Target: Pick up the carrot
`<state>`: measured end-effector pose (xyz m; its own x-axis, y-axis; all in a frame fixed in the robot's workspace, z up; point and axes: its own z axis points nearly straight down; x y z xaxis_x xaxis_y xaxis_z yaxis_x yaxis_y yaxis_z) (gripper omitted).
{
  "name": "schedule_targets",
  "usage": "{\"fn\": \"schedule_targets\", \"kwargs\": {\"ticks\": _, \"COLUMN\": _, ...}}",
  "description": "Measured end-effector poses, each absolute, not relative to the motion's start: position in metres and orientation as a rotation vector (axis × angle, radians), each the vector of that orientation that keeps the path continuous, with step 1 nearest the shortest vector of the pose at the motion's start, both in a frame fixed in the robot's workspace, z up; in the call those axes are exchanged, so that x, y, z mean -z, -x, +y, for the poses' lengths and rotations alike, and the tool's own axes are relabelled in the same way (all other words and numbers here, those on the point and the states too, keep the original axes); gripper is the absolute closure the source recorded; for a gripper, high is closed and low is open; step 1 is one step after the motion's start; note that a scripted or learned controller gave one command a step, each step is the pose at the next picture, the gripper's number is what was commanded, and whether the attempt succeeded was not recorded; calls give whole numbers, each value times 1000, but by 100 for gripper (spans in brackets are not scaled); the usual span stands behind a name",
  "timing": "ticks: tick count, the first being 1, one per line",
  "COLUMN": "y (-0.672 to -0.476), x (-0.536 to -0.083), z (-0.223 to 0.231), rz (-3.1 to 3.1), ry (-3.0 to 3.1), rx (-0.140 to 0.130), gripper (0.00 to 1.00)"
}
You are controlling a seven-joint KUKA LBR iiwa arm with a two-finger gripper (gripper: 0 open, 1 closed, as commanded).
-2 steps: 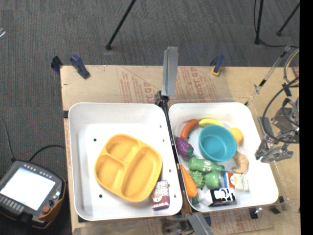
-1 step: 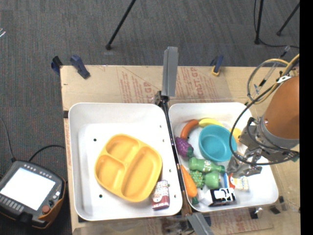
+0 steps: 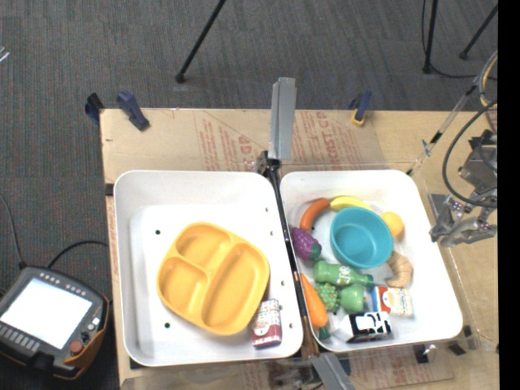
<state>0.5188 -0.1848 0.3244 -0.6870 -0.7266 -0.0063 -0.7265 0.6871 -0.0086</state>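
The carrot (image 3: 313,297) is a slim orange piece with a green tip. It lies lengthwise along the left wall of the right bin (image 3: 435,295), beside a green toy vegetable (image 3: 341,277). My gripper (image 3: 461,223) hangs at the far right, just outside the right bin's right wall and well away from the carrot. It is seen side-on among cables, and nothing shows in it.
The right bin is crowded with a teal bowl (image 3: 361,236), purple grapes (image 3: 305,243), a curved orange piece (image 3: 314,212), yellow fruit (image 3: 393,223), a tan piece (image 3: 400,270) and small cartons (image 3: 395,301). The left bin (image 3: 138,193) holds a yellow divided plate (image 3: 213,277) and a small can (image 3: 266,323).
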Motion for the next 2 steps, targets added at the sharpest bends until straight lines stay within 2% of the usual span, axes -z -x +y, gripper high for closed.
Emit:
{"fn": "schedule_targets", "kwargs": {"ticks": 1, "y": -515, "x": -432, "z": -212, "rz": 2792, "ry": 1420, "rx": 8, "gripper": 100}}
{"fn": "schedule_targets", "kwargs": {"ticks": 2, "y": -476, "x": -296, "z": -209, "rz": 2729, "ry": 1567, "rx": -22, "gripper": 100}}
